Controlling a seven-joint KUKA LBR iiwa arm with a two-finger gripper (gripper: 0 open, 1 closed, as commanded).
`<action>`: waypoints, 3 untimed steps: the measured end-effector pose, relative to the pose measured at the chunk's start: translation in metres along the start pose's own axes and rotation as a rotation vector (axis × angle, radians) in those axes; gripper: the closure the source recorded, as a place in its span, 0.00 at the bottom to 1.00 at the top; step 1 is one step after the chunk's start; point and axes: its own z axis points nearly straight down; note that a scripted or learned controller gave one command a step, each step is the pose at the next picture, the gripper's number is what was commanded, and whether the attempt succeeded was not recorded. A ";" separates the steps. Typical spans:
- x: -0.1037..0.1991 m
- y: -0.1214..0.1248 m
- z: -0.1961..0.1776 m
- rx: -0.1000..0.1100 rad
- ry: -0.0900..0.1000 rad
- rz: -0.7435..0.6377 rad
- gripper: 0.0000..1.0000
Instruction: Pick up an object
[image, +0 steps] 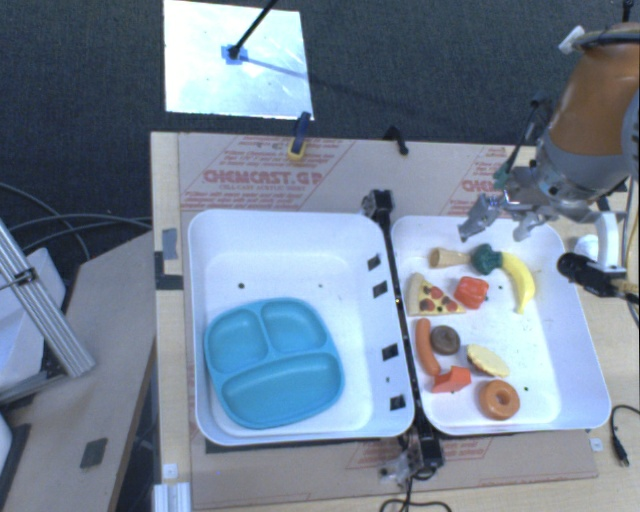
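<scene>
My gripper (497, 227) hangs over the back of the right bin (575, 340), fingers spread open with nothing between them. Just below it lie a green broccoli piece (486, 259) with a tan cone (449, 258) beside it, and a yellow banana (518, 280). Further forward in the same bin are a pizza slice (431, 297), a red pepper (471, 292), a sausage (427, 345), a brown round piece (445, 340), a yellow slice (488, 360), a red-orange piece (452, 379) and a glazed donut (498, 400).
The left bin (250, 250) holds a blue divided plate (273, 361). A black divider with clips (390, 300) runs between the bins. A yellow-tipped tool (299, 140) lies on the cardboard behind them. Cables and a black fixture (590, 272) sit at the right.
</scene>
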 end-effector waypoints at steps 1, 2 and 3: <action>0.000 0.011 0.148 0.009 0.002 0.001 0.00; -0.006 -0.077 0.158 0.010 0.002 0.005 0.00; 0.010 -0.078 0.172 -0.007 -0.008 0.002 0.00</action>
